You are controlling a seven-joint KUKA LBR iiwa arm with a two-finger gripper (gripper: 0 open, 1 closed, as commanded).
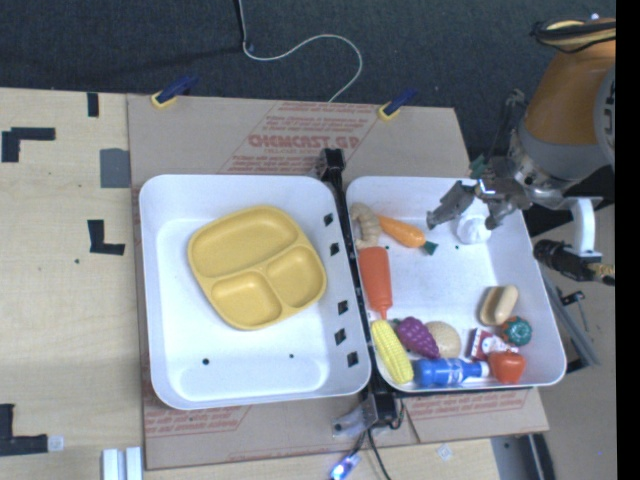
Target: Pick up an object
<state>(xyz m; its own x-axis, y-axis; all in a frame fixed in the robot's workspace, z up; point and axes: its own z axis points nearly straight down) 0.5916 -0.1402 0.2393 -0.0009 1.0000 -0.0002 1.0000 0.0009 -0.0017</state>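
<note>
The right bin (pixel 455 268) holds several toy foods: an orange carrot (pixel 402 232), a long orange sausage (pixel 376 278), a yellow corn cob (pixel 391 351), purple grapes (pixel 417 336), a blue bottle (pixel 447 372), a bread roll (pixel 498 304) and a red tomato (pixel 508 366). My gripper (pixel 466 216) hangs over the bin's far right corner, its fingers spread apart and open. A small white object (pixel 470 231) sits just under the gap between the fingertips; no grasp on it is visible. The carrot lies a little to the gripper's left.
The left bin (pixel 170 308) carries a yellow divided plate (pixel 258 265). A black divider (pixel 345 268) joins the two bins. A white cable (pixel 300 48) loops across the dark floor behind the cardboard. The arm's orange band (pixel 570 98) rises at the right.
</note>
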